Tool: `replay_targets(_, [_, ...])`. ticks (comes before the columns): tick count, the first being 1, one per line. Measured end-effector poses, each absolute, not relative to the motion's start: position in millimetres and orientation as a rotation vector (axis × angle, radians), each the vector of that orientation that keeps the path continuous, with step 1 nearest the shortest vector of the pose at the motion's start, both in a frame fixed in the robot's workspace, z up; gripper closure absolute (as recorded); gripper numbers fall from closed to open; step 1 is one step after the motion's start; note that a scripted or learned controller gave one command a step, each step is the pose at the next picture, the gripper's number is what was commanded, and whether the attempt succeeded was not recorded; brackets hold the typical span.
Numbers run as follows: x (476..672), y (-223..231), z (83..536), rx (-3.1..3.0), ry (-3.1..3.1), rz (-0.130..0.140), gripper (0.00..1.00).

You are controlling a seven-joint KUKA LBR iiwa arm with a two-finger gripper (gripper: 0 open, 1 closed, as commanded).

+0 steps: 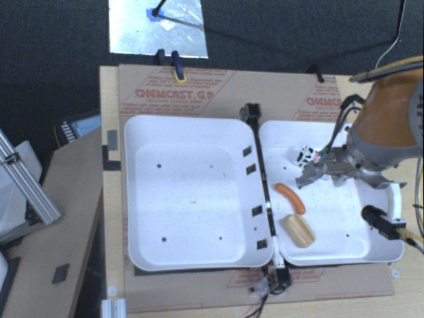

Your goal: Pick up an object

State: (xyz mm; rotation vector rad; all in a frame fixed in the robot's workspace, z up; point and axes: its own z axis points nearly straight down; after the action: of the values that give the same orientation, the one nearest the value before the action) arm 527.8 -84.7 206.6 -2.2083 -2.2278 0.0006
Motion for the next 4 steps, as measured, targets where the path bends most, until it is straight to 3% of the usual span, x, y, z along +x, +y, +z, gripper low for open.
replay_targets(1, [529.9,-88.7,95.4,-2.216,-2.219,0.006,0.0])
replay_targets(2, [532.0,-89.2,111.7,-2.221,-2.224,-0.002,1.0])
replay_targets(3, [541.7,-7.9,298.3,-2.215,-2.245,-0.026,1.0])
replay_targets(4, [487.7,-57.1,319.2,-2.229,-2.221,-0.004,1.0])
